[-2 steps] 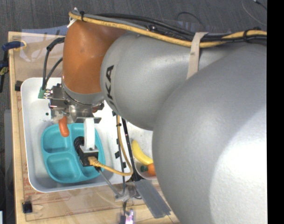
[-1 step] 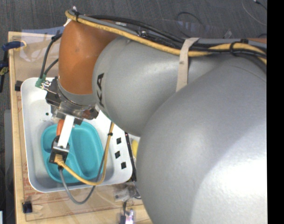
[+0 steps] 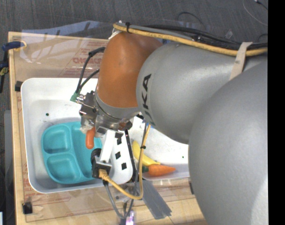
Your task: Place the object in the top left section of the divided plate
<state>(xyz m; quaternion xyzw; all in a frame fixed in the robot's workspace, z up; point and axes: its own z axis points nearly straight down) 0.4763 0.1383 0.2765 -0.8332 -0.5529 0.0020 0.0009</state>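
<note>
Teal divided plate (image 3: 58, 156) in white bin (image 3: 32, 102).

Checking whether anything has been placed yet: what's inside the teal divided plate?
The two visible sections of the divided plate hold nothing. The gripper and arm cover its right part.

Teal divided plate (image 3: 58, 156), orange object (image 3: 90, 138)

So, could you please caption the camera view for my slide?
KUKA arm reaching over a teal divided plate in the left white bin.
</note>
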